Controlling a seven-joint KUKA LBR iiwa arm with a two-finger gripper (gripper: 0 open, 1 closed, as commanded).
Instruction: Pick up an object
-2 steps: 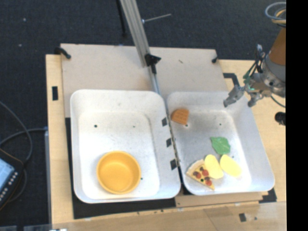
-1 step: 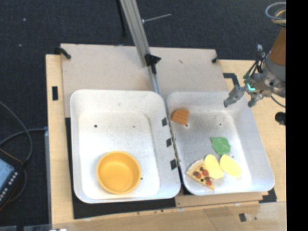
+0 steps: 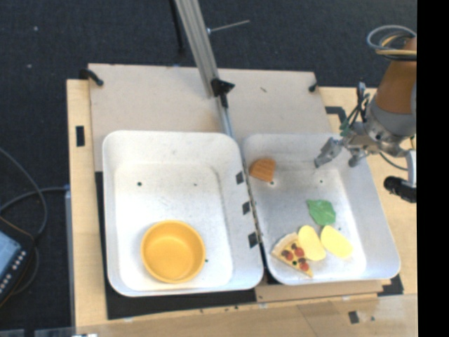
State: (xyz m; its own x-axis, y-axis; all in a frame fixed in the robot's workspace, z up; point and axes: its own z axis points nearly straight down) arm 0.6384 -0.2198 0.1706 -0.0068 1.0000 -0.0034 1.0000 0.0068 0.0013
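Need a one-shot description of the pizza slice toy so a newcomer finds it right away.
Look in the right-hand white bin, at its near-left corner, where a few toys cluster. The pizza slice is the leftmost, touching a pale yellow piece. It alone is a tan wedge dotted with red spots; its neighbours are plain yellow or green.

Your grey arm with the orange band (image 3: 397, 83) is cut off at the right, so you see just its wrist end. The grey two-finger gripper (image 3: 342, 152) is too small and blurred to read. A dark screen device (image 3: 10, 262) is clipped by the left edge, and the slanted aluminium post (image 3: 196, 30) runs off the top.
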